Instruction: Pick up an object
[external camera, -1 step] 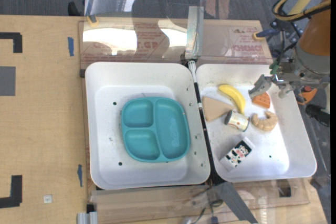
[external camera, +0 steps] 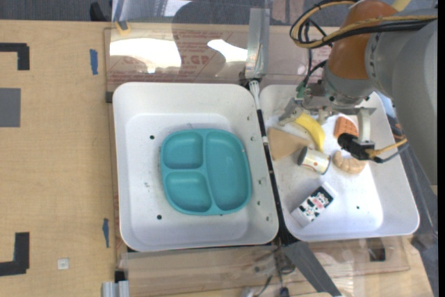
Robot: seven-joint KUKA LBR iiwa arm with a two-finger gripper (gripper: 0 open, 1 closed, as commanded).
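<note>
Two white bins sit before you: the left bin [external camera: 132, 149] bears a teal divided plate [external camera: 206, 171], while the gripper [external camera: 316, 102] hangs over the right bin [external camera: 389, 209], just above a banana [external camera: 310, 129]. Whether its claw is wide or closed, you cannot tell.

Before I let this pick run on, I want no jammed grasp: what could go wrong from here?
1. The banana, tan block, small cylinder and orange item crowd together, so the gripper could catch two things or knock neighbours aside.
2. The gripper works near the right bin's far rim, so the arm might strike it.
</note>
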